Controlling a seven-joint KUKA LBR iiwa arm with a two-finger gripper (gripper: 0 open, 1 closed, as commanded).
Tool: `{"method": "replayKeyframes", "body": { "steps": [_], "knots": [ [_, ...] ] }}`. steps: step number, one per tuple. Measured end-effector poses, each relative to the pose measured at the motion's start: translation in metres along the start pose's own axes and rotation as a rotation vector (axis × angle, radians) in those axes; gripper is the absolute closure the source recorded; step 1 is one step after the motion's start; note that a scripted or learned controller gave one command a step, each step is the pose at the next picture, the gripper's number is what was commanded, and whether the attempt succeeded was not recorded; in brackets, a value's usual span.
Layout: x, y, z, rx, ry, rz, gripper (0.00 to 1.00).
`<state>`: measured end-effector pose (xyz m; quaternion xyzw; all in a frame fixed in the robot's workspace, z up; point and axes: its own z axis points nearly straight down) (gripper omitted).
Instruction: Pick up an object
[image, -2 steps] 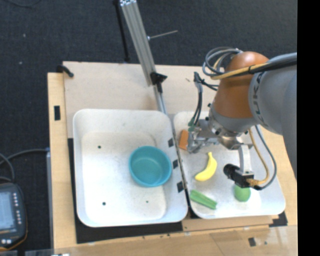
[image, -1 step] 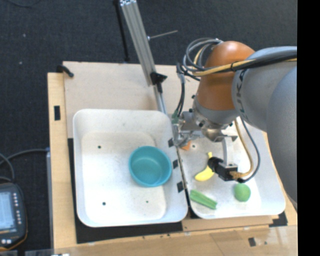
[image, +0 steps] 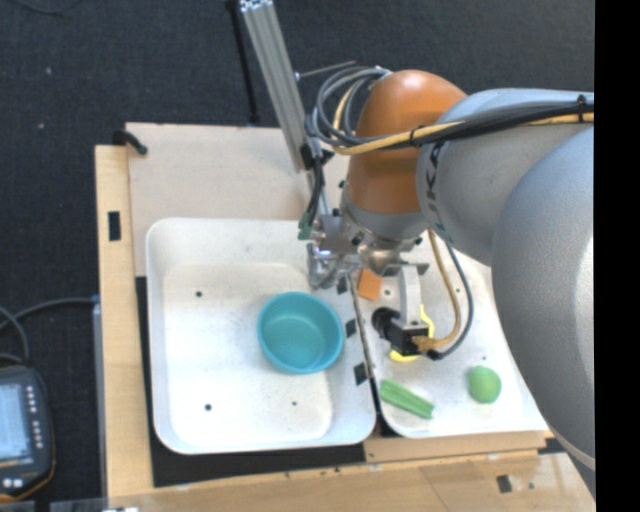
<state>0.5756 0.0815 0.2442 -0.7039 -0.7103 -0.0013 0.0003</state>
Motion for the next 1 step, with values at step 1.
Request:
{"method": "replayKeyframes", "body": {
  "steps": [1],
  "knots": [
    [-0.0047, -0.0002, 0.0003, 0.002, -0.003, 0.005, 0.0]
  ]
}}
